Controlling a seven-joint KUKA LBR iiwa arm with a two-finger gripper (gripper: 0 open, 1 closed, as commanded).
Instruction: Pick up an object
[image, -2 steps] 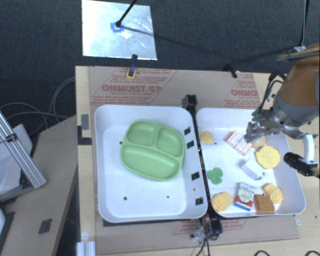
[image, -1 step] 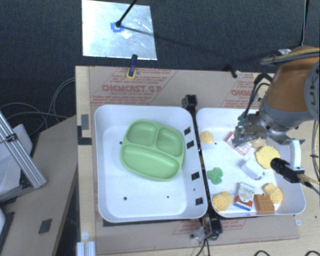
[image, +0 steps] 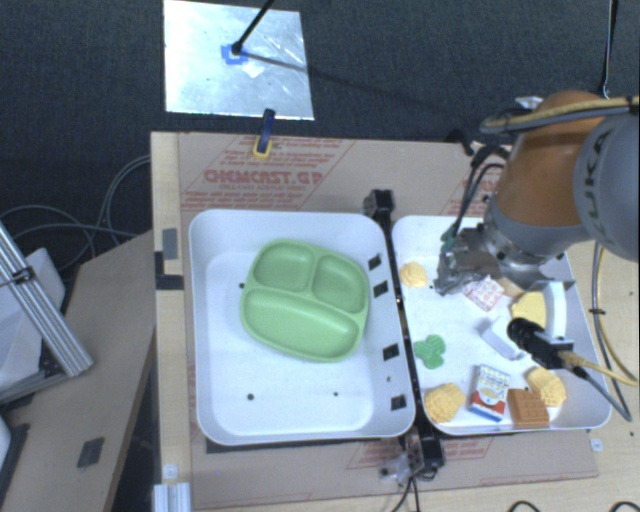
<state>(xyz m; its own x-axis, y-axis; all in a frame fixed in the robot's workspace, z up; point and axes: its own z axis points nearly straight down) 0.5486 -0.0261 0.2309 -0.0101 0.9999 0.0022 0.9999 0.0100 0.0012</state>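
Along the near rim of the right bin (image: 590, 415), a yellow waffle-like piece (image: 444, 402), a small red-and-white carton (image: 489, 391), a brown block (image: 527, 408) and another yellow piece (image: 546, 386) are being left untouched. Farther in, a green toy (image: 430, 350) is lying alone on bare floor and is being judged the easiest target, since nothing is crowding it. A pink-patterned packet (image: 485, 294) is lying just beside the gripper (image: 452, 275), which is being held low over the bin's far half; whether it is parted or closed cannot be told. A straight descent, centred on one item, is being advised. The green tray (image: 303, 300) in the left bin (image: 215, 300) is being ignored.
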